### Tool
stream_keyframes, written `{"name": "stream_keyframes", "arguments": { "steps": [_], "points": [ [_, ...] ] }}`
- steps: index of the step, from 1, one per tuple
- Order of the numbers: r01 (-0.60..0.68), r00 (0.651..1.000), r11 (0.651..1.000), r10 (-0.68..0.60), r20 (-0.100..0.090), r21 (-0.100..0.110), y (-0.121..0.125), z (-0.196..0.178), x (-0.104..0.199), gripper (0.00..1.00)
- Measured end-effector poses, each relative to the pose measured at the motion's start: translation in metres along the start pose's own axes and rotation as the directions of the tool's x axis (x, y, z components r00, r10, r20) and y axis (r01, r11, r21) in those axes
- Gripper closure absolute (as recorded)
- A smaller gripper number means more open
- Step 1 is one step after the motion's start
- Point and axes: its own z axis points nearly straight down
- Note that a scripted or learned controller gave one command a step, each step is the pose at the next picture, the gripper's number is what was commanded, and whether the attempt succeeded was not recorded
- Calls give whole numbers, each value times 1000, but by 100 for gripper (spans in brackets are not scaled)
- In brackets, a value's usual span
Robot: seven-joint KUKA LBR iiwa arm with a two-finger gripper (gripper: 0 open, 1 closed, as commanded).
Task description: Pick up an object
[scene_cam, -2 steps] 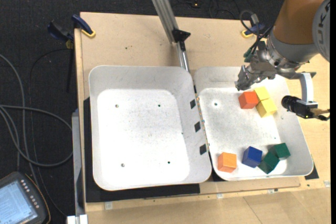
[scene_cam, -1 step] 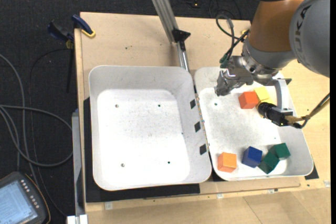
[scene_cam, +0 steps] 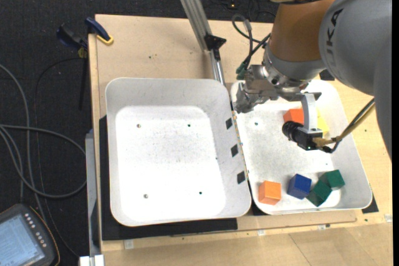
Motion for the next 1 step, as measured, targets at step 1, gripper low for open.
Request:
{"name": "stream_keyframes", "arguments": {
  "steps": [1],
  "points": [
    [-1, 1000, 1000, 1, 0, 5, -2, 20, 52, 100]
  ]
}}
